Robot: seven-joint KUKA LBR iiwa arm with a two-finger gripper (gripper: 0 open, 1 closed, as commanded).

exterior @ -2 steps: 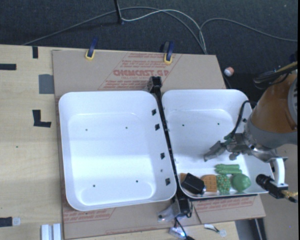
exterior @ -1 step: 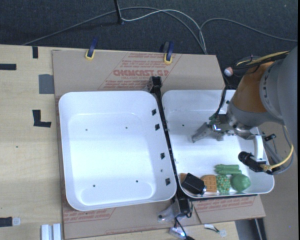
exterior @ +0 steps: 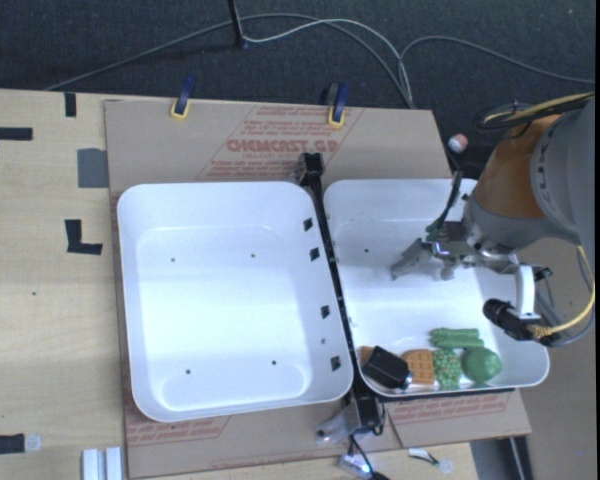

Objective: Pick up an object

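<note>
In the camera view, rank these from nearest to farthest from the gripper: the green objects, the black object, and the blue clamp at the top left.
From the gripper, over the right bin:
1. Green objects, at the bin's lower right corner, below the gripper.
2. Black object, at the bin's lower left corner; close to the first in distance, so hard to call.
3. Blue clamp, on the cardboard's top edge, far left.

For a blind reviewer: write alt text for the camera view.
A grey arm's gripper hovers over the right white bin, above a cluster at the bin's near edge: a black object, orange piece and green items. The left bin sits alongside.
</note>
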